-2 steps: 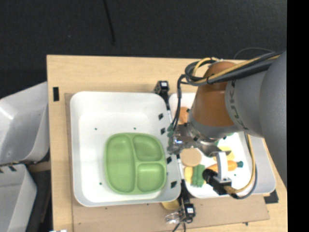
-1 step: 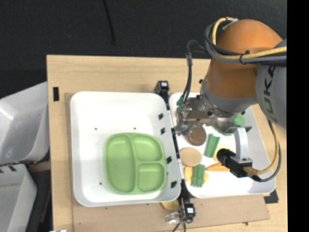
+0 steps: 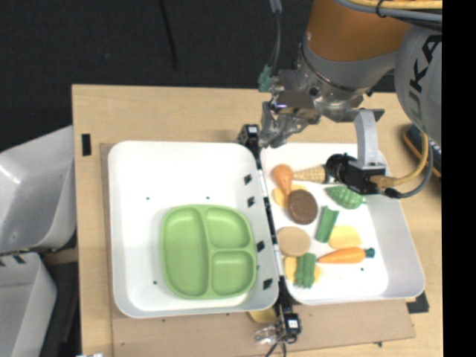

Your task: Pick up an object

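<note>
Jaws [image 3: 285, 125] hovering over the right bin's [image 3: 398, 270] back-left corner — grip state cannot be told; 1 carrot [image 3: 343, 256] lying among toy foods — green plate [image 3: 209, 251] sitting in left bin [image 3: 134, 199].

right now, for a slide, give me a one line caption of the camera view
KUKA arm's gripper poised over the rear edge between two white bins: green divided plate left, toy foods including a carrot right.
</note>
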Controlling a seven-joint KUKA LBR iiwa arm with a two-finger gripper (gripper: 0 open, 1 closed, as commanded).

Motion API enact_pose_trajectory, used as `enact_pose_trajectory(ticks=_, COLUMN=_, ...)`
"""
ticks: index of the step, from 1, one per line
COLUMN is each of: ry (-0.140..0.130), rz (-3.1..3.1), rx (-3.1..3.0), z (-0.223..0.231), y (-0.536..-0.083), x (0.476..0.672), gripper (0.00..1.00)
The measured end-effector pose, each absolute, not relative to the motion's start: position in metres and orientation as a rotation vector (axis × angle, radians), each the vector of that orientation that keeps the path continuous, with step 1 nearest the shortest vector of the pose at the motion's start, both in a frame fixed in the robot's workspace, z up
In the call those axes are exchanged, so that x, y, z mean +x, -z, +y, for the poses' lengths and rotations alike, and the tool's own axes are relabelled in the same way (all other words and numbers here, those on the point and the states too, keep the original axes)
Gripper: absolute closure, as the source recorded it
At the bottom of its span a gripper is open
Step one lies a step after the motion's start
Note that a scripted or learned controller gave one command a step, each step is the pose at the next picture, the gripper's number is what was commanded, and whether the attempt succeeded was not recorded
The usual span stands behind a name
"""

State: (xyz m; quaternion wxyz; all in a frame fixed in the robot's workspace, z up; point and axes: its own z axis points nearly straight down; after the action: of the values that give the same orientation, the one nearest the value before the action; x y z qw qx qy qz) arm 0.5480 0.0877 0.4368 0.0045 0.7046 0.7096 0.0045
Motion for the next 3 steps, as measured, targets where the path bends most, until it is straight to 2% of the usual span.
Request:
enact_pose_trajectory(ticks=1, ry=0.024, rz=2.227, rx=2.228, z=0.078, y=-0.284, x=0.537, gripper=1.00)
enact_pose_trajectory(ticks=2, ry=0.011, rz=2.231, rx=2.214, z=0.078, y=-0.301, x=0.540, gripper=1.00)
enact_pose_trajectory(ticks=3, ry=-0.020, rz=2.218, rx=2.209, z=0.089, y=-0.477, x=0.561, gripper=1.00)
